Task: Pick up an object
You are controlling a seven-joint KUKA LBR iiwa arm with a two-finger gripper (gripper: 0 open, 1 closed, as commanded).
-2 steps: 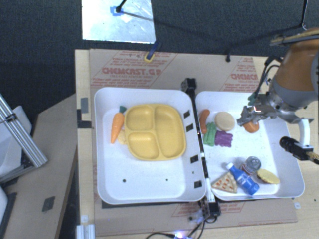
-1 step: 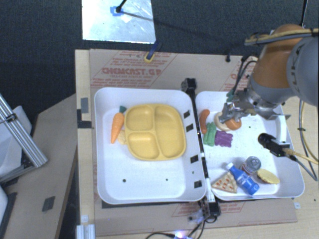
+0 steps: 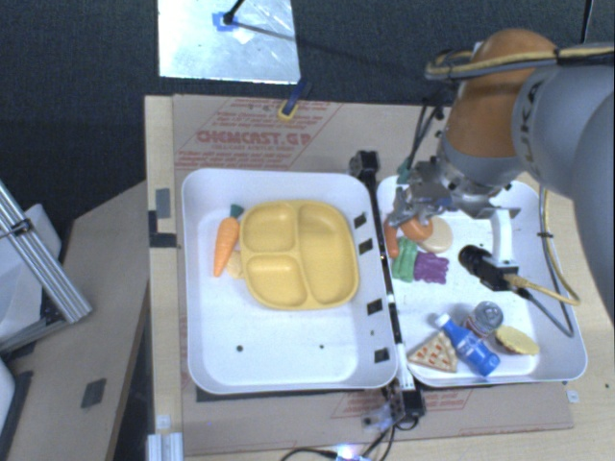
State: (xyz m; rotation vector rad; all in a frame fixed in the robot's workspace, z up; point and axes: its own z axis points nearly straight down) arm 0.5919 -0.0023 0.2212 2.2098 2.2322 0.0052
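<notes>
Right of centre, over the right white bin [image 3: 519,373], the tool [image 3: 419,206] hangs above a smooth orange-and-cream rounded piece [image 3: 429,232]; whether it is open or closed cannot be told. Crowding that piece lie 1 green ridged block [image 3: 406,257] and 1 bumpy purple cluster [image 3: 433,268], with a triangular pizza slice [image 3: 434,354] lower.

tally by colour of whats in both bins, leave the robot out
yellow: 2 - plate, flat piece
orange: 2 - carrot, round piece
red: 1 - strip
green: 1 - chunk
purple: 1 - cluster
blue: 1 - bottle
silver: 1 - can
mixed: 1 - pizza slice
total: 10
</notes>
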